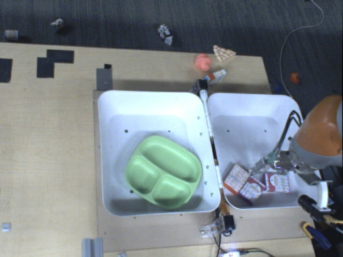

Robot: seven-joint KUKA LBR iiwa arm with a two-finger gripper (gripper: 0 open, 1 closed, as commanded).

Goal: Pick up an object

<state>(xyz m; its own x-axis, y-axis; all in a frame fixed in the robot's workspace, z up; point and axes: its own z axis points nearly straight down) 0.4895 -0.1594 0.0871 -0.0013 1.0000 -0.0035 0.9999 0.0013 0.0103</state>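
Observation:
The right bin (252,116) holds three small cartons along its near wall: a red and white carton (234,179), a darker carton (250,190) touching it, and a third carton (277,182) further right. My gripper (269,164) reaches in from the right, low over the third carton, with the orange band (322,126) behind it. Nothing shows held in it. In the left bin (144,108) a green divided plate (163,170) lies tilted toward the near side.
Behind the bins on the bench lie a pink ball (202,62), a triangular piece (224,53) and a small tube (216,76). A cable (300,28) loops over the floor at the back right. Clips sit at the divider's ends (221,225).

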